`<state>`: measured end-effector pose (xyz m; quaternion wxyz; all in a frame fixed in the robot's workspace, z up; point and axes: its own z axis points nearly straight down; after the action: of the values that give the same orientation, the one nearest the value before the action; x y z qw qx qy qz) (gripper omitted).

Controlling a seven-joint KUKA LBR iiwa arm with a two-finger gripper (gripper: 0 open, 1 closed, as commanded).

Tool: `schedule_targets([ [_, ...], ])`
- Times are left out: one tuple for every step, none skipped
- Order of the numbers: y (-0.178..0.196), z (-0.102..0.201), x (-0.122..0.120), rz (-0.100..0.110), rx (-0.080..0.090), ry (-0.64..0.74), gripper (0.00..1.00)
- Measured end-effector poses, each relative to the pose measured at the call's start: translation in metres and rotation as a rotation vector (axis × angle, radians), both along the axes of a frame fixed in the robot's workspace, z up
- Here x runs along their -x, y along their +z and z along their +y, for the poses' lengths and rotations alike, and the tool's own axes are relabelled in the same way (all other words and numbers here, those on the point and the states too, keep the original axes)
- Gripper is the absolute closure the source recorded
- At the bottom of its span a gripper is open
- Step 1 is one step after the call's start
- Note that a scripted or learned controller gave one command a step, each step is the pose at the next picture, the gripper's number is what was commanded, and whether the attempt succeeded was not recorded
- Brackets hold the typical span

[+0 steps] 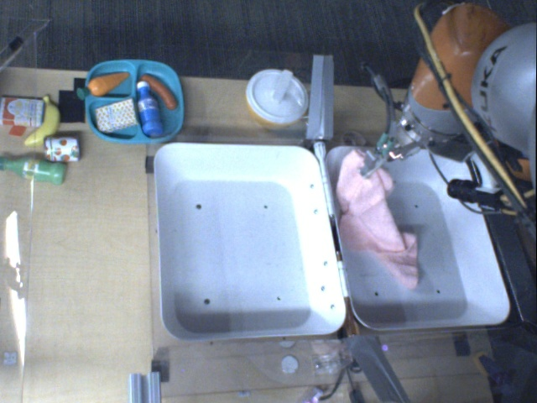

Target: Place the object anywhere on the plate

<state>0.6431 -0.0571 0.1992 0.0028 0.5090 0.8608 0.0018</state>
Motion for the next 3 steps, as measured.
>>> schedule_targets([
  [0.026, 0.002, -0.002, 0.002, 0.0, 0.006, 1.0],
  [0.021, 0.048, 0.004, 0.003, 0.001, 0.408, 1.0],
  [0.031, 0.09, 0.017, 0.001, 0.004, 0.809, 1.0],
])
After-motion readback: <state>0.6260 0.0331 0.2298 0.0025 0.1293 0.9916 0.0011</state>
